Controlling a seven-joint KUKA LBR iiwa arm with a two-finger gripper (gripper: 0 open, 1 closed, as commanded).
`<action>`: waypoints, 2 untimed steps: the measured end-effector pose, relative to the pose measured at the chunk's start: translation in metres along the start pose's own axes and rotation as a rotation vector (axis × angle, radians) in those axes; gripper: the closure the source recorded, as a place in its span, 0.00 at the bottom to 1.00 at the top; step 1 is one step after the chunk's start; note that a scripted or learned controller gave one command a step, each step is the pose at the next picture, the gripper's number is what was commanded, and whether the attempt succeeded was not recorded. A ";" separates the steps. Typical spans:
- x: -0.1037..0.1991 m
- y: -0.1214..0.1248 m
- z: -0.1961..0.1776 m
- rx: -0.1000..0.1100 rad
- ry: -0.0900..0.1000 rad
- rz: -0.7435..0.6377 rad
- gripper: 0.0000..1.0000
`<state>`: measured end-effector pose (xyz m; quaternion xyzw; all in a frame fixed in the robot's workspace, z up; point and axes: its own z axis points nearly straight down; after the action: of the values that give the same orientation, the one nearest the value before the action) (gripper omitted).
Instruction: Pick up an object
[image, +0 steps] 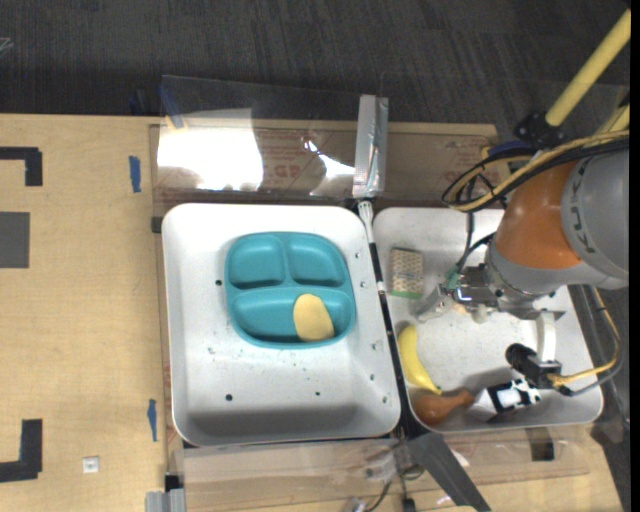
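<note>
Yellow banana (411, 358) lies in right bin (458, 350), near end effector (450, 297).

Grey arm (603, 215), rounded orange band (530, 225) above wrist; small silvery tool (458, 297); black cables (468, 186) looped nearby.

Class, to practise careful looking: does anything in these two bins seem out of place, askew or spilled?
Nothing stands out. The banana lies along the left wall of the right bin, the yellow oval rests inside one compartment of the teal tray.
</note>
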<state>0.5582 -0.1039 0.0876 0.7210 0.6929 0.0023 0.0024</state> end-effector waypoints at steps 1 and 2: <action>0.000 0.002 -0.010 -0.005 -0.001 0.002 1.00; 0.000 0.002 -0.010 -0.003 -0.001 0.002 0.00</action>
<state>0.5596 -0.1042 0.0972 0.7216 0.6923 0.0032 0.0038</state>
